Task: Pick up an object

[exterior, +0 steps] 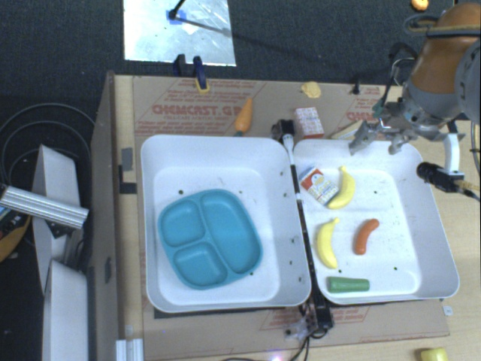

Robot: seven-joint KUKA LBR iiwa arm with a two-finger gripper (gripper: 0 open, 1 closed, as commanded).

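The bench (188, 104), covered in printed cardboard, is carrying two shallow white bins side by side. The left bin (161, 164) is holding a blue divided plate (209, 237), which is sitting toward its near side, slightly turned. The right bin (428, 232) is holding the small things to pick from.

The grey arm (443, 59) with its orange band is reaching in over the far right corner of the right bin. Its gripper (378, 138) is hanging above the far rim of that bin, with two metal fingers (361, 137) pointing out to either side, spread apart with nothing between them.

In the right bin, a banana (345, 187) is lying near the far left part, touching a small white carton with a red and blue print (319, 186) beside it. A second banana (327, 243) is lying closer to the near edge, next to the bin's left wall. A red sausage (365, 235) is lying just to its right, near the middle of the bin. A green cucumber-like piece (348, 283) is lying along the near edge.

Outside the bins, on the cardboard along the far edge, an orange carrot (243, 116) is lying tilted, a small pink-and-white box (309, 122) is standing beside it, and a small yellow piece (311, 90) is sitting farther back.
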